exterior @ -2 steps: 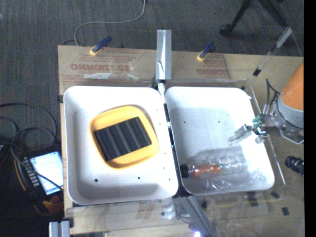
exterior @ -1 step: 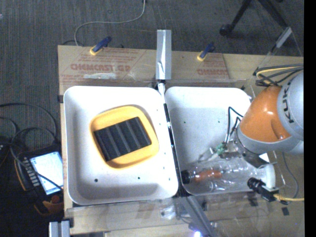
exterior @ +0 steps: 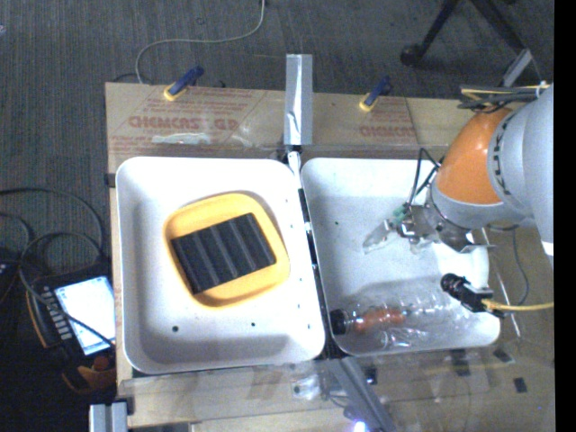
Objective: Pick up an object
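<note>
A clear plastic bottle with a black cap and a reddish label lies on its side along the front wall of the right bin. My gripper hangs over the middle of that bin, pointing left, a short way behind the bottle and apart from it. Nothing shows in its grasp. In the left bin a yellow tray with a black ridged insert lies tilted at the centre.
The grey arm with its orange band fills the right bin's right side. A black plug on a yellow cable hangs just above the bottle's right end. Two blue-and-yellow clamps hold the cardboard behind the bins.
</note>
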`<state>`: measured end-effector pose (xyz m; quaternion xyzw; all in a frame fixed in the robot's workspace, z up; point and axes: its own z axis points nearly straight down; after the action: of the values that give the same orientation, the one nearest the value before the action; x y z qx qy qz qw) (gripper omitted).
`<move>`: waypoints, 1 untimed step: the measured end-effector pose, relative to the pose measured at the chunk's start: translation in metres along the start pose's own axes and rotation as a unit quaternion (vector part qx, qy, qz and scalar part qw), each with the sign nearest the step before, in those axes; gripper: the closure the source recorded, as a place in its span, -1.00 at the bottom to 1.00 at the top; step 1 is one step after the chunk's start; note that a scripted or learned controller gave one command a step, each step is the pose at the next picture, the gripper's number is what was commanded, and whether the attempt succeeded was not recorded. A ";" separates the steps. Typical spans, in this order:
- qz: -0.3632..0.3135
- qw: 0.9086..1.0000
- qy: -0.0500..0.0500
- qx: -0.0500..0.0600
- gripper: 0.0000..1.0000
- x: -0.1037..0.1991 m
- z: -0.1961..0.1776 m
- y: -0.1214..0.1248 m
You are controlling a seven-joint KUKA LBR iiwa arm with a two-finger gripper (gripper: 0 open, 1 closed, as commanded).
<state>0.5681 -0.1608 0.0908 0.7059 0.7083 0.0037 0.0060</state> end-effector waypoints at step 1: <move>0.126 0.992 -0.001 0.004 -1.00 -0.063 -0.061 0.008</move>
<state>0.5757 -0.2238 0.1519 0.7897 0.6135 0.0006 0.0030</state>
